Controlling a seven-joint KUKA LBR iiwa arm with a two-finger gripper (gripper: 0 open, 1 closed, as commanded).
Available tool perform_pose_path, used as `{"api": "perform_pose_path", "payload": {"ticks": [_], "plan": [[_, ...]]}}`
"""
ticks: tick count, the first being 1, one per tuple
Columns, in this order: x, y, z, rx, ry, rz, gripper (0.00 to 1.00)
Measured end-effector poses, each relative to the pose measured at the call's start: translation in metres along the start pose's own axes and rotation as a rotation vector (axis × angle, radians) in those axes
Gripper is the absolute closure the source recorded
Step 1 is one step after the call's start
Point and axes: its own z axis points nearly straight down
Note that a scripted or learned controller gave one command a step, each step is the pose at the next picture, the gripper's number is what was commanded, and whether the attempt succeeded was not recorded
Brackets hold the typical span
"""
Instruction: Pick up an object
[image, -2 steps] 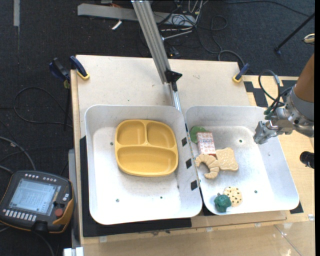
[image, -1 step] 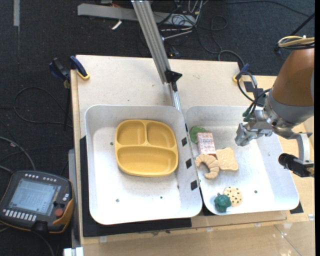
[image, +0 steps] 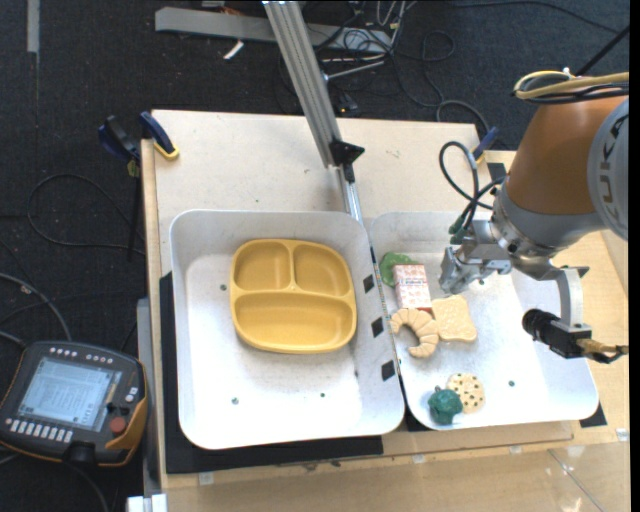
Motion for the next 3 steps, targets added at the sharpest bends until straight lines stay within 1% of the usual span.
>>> {"api": "perform_pose_path", "payload": {"ticks": [1, 2, 3], "plan": [[0.051, -0.005, 0.01, 0.002, 0.0, 0.0, 1.0], [0.103, -0.001, 0.022, 0.002, -0.001, 0.0, 1.0], [0.16, 0.007, 0.011, -0.001, 0.0, -0.002, 1.0]]}}
